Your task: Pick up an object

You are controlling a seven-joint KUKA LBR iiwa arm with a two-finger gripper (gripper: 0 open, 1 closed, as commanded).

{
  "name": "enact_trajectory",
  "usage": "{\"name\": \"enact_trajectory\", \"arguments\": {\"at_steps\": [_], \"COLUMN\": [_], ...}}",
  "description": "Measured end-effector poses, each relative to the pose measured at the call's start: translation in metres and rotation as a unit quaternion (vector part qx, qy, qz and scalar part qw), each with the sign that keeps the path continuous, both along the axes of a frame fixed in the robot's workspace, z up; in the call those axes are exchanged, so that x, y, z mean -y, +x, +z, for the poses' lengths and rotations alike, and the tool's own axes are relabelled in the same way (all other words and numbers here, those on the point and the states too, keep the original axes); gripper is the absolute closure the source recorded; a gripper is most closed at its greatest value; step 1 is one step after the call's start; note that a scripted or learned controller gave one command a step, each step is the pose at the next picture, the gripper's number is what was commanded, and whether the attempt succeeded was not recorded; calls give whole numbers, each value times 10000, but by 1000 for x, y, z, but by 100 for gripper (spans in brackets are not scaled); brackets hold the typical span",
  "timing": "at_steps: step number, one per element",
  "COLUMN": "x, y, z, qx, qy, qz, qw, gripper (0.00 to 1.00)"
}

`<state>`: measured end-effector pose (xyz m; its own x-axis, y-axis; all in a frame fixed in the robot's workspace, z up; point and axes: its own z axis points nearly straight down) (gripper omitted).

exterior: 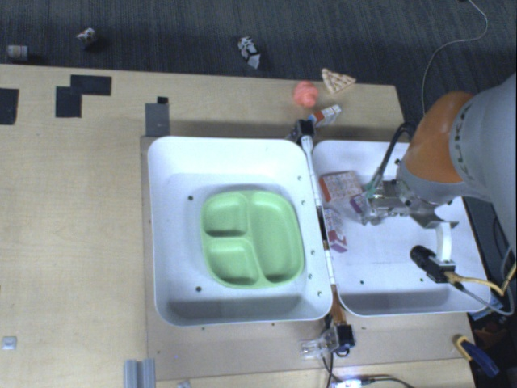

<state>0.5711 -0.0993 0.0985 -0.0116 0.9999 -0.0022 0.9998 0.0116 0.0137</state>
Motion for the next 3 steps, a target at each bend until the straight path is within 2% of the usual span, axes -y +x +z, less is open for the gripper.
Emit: {"name": "enact_trajectory", "arguments": {"at_steps": [1, 2, 3], "x": [0, -10, -10], "y": [0, -63, -61], "z": [0, -11, 0], "qx": [-2, -17, 11], "qy": [0, 0, -5], "qz": [-1, -49, -38], "qw": [10000, 10000, 10000], "gripper": [0, 0, 100]}}
